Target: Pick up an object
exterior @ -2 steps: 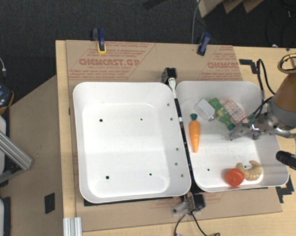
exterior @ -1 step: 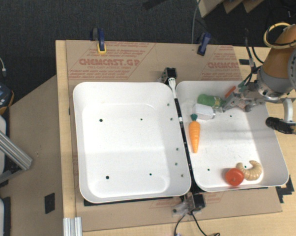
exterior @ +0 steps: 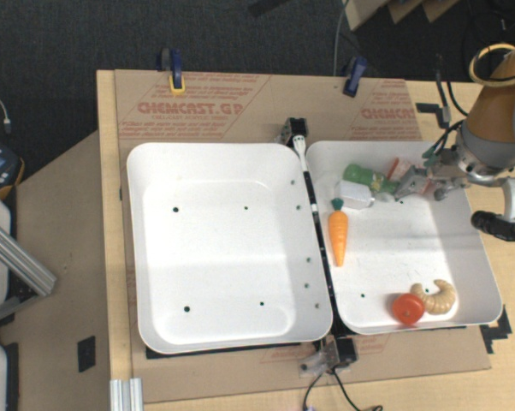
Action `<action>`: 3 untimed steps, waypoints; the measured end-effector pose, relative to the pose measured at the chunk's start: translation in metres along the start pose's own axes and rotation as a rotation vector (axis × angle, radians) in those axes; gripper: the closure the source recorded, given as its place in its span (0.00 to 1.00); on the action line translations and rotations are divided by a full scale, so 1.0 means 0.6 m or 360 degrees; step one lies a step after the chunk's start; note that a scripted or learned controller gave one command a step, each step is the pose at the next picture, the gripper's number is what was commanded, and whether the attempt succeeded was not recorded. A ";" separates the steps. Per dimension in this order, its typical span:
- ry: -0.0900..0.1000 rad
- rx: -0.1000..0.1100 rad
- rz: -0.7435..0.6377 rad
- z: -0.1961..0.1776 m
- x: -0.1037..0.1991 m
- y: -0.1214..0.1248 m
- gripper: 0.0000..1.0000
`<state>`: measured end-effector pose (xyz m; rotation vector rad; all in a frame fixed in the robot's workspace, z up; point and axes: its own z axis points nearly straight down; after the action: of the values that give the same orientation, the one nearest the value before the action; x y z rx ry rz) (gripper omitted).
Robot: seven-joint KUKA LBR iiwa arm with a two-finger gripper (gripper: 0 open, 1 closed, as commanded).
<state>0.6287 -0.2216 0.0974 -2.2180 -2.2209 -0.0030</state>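
Lying along the left edge of the right bin (exterior: 463, 255) was an orange carrot (exterior: 338, 237) with a small green top, pointing toward the near side; beyond it sat a green and white item (exterior: 358, 187), and at the near edge a red tomato (exterior: 407, 308) touching a tan croissant (exterior: 439, 297). Reaching in over the far right part of that bin was the gripper (exterior: 409, 182), finger spread impossible to tell, nothing visibly held. Flanking it on the left was another white bin (exterior: 155, 229), both on brown cardboard (exterior: 240, 101) clamped to a pale bench over dark carpet.

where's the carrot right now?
The carrot lies in the right bin, against its left wall beside the divider, leaf end pointing up toward the green and white items.
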 end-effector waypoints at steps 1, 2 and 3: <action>-0.0007 0.0005 -0.0009 0.022 0.144 -0.010 0.00; -0.0032 -0.0004 0.0020 0.017 0.157 0.010 0.00; -0.0012 0.0005 0.0011 0.021 0.198 -0.021 0.00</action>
<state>0.6160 -0.1025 0.0850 -2.2276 -2.2151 0.0088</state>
